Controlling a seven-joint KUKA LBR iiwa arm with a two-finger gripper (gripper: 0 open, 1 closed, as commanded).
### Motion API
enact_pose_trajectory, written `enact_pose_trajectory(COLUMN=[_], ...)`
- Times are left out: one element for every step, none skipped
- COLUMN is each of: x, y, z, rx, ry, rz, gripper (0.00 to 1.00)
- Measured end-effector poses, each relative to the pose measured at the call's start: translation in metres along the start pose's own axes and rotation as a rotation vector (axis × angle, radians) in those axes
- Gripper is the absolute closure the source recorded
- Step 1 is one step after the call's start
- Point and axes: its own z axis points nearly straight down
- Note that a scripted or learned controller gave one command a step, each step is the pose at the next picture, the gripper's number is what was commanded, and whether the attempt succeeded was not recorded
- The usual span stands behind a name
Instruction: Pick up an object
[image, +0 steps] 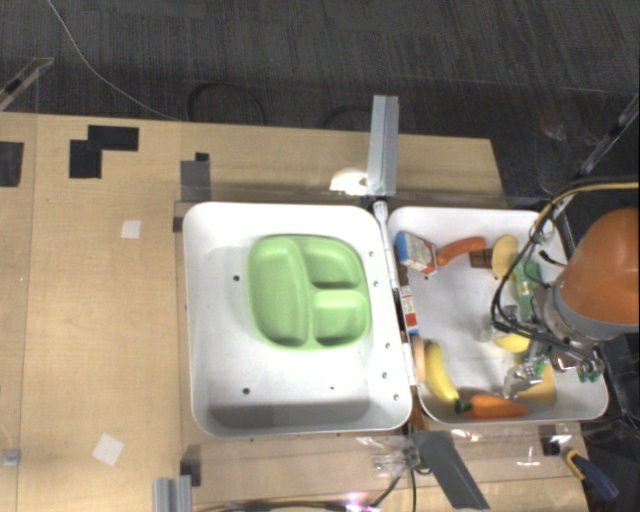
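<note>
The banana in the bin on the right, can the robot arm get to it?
Probably yes. The banana lies uncovered near the bin's left wall, a carrot close beside it, and the gripper is above that bin.

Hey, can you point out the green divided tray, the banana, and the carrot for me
green divided tray (305, 290): camera view, on the ridge between its compartments.
banana (437, 372): camera view, middle of its yellow body, in the right bin.
carrot (495, 406): camera view, middle of its orange length, near the right bin's front wall.
</note>
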Motion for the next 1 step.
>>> enact_pose_trajectory(x=[-0.0055], y=[0.0209], z=[-0.0004], rx=[0.002], ry=[-0.001], rz=[0.057], gripper=[0.00])
